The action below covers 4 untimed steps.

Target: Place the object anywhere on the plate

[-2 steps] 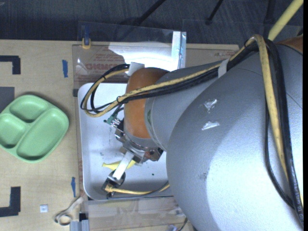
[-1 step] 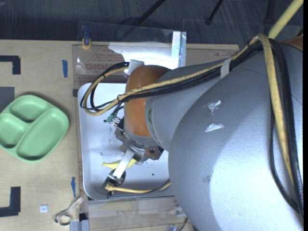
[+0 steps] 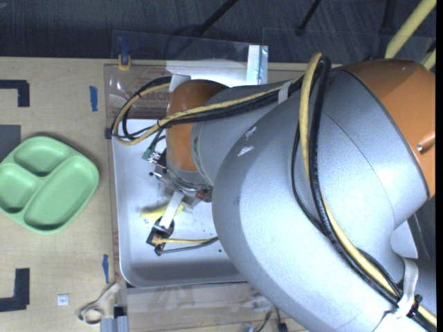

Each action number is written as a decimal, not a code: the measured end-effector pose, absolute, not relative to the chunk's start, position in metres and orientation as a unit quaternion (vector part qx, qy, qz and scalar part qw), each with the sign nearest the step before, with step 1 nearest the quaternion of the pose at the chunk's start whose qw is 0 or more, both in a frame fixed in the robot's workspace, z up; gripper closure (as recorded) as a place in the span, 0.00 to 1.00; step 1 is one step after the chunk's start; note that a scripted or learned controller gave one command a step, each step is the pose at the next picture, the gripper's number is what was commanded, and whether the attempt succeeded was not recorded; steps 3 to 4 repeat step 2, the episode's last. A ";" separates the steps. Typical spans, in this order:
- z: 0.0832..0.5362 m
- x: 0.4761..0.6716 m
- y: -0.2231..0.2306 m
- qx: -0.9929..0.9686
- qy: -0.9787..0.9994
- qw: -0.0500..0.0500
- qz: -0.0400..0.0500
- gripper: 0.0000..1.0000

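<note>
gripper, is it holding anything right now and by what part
Cannot be told. The gripper is low in the white bin, beside a small yellow thing, and the wrist above blocks the sight of any hold.

Grey arm point(image 3: 291, 206) covers the white bin point(image 3: 131, 268) beside a green plate point(image 3: 47, 183)

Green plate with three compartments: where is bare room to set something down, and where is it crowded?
All three compartments of the green moulded plate are bare, and so is the wooden bench strip between it and the left wall of the white bin. The bin is crowded by the grey arm and its cables.
</note>
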<state>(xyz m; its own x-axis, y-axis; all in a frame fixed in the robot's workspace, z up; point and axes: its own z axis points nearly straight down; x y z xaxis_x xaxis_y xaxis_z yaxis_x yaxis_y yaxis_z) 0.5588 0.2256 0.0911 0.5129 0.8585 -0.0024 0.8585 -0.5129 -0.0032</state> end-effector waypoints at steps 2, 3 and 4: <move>0.090 0.568 0.208 -0.959 -0.283 0.001 0.002 0.00; 0.090 0.568 0.208 -0.959 -0.283 0.001 0.002 0.00; 0.090 0.568 0.208 -0.959 -0.283 0.001 0.002 0.00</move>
